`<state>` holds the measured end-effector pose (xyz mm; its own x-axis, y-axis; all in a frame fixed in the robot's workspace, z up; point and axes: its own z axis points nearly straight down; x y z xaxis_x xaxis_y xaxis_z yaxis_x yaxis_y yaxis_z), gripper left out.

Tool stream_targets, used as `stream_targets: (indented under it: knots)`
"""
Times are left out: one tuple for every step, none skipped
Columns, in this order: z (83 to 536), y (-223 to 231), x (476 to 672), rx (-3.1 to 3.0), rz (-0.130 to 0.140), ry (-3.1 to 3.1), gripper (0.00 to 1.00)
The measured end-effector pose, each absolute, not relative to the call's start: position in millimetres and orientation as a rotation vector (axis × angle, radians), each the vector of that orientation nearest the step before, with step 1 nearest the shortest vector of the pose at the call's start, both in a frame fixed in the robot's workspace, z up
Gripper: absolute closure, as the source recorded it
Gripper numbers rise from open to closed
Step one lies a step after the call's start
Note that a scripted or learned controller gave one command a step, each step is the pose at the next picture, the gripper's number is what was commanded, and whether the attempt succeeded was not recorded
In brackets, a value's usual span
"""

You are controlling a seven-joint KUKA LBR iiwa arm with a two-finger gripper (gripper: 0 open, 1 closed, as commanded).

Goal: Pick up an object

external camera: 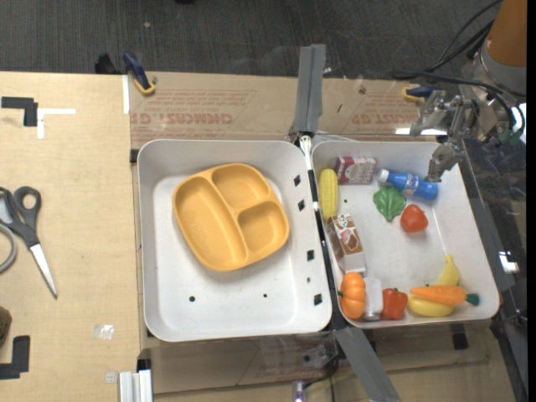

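My gripper (pixel 439 162) hangs at the back right corner of the right bin (pixel 419 258), just above and to the right of a blue bottle (pixel 414 183); nothing shows in its grasp. Around the bottle lie a pink and white box (pixel 357 170), a corn cob (pixel 328 192), a green leaf (pixel 389 202) and a red fruit (pixel 414 218). A brown packet (pixel 347 239) rests along the bin's left wall. At the front sit an orange pumpkin (pixel 353 296), a red can (pixel 393 303), a carrot (pixel 439 293) and a banana (pixel 450 271).
The left bin (pixel 226 308) holds a yellow divided plate (pixel 232 216). Scissors (pixel 29 233) lie on the wooden bench at far left. A blue clamp (pixel 138 72) sits at the cardboard's back left corner. Cables and the arm crowd the upper right.
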<state>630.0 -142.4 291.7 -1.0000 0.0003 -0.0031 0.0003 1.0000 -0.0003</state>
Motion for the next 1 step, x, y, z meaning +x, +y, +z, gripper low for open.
stream_targets:
  knots:
    - [163.0,-167.0,641.0,0.169,-0.001,3.134,0.0]
